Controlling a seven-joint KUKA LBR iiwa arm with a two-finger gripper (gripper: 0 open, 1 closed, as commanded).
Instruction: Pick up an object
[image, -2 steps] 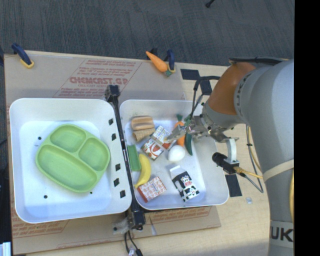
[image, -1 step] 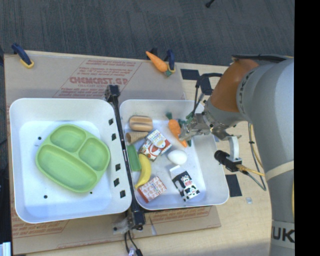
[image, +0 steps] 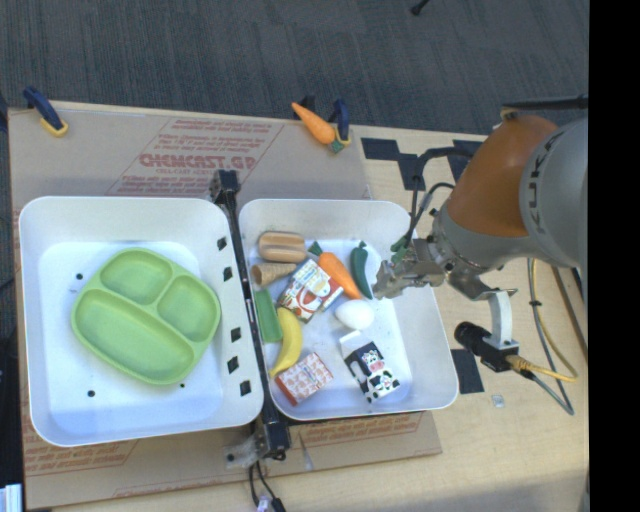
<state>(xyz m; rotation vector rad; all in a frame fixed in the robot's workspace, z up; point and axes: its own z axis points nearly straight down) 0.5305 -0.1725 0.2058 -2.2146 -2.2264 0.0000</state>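
Robotics lab: clamped cardboard (image: 190, 150), white bins (image: 40, 300), toy food.

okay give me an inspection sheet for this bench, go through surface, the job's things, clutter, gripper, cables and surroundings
Surface: cardboard sheet under two white bins.
Job's things: right bin holds hot dog, carrot, banana, egg, milk carton, snack packs.
Clutter: green divided plate in left bin; toy carrot at the cardboard's back edge.
Gripper: gripper low over right bin's right side; grasp unclear.
Cables: yellow cable right of bins.
Surroundings: dark carpet.

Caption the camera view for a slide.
KUKA arm's gripper hovers over right bin of toy food; green plate in left bin.
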